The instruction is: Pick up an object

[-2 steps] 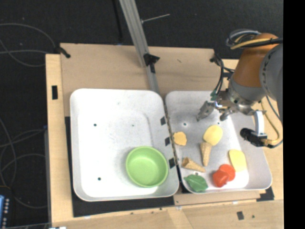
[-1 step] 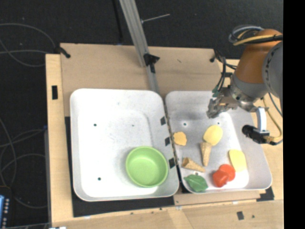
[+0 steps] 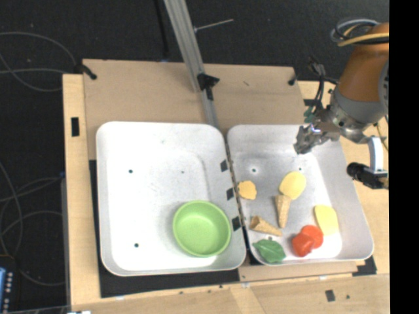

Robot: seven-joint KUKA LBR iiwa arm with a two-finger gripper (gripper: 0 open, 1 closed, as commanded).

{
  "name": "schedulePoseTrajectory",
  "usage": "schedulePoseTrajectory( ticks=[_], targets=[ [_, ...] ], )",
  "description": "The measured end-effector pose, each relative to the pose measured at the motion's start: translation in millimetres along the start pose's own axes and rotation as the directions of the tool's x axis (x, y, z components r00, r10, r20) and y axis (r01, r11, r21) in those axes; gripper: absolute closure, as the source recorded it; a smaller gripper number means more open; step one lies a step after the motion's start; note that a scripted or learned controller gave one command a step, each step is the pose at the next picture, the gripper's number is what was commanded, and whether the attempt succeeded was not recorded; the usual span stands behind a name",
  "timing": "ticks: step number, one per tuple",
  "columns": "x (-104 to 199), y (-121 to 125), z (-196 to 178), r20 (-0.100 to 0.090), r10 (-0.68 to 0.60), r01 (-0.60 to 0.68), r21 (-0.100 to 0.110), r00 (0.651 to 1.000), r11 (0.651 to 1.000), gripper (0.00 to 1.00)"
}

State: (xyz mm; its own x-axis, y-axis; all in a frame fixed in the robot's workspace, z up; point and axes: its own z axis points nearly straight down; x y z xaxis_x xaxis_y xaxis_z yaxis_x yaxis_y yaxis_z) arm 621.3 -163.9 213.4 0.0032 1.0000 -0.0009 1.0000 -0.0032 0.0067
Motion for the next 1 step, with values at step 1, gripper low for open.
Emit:
schedulePoseTrajectory(
  ticks=[1],
  targets=[
    [-9.9,2.6,-60.3,0.002,0.000,0.000,-0.002,1.000,1.000,1.00]
  ],
)
